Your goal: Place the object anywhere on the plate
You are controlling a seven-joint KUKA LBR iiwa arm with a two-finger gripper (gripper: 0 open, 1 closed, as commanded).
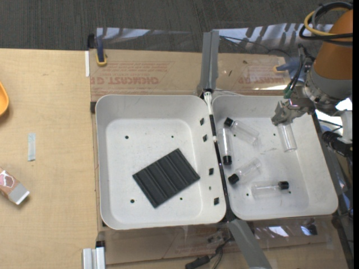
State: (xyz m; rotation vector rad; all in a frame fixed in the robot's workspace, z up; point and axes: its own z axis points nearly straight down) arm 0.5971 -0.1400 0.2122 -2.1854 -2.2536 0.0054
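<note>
The gripper (pixel 287 116) seemed to hold a vial (pixel 288 137), hanging below it. The plate (pixel 166 177) was far left; the smooth vial might slip on the way.

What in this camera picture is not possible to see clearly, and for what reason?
- Gripper, camera view: small and blurred, so whether it grips the clear vial hanging under it is unclear.
- Arm: cut off by the right edge.
- Orange object: cut off by the left edge, so its identity is unclear.
- Four vials in the right bin: transparent, contents too faint to tell.
- Dark ribbed plate in the left bin: material unclear.
</note>
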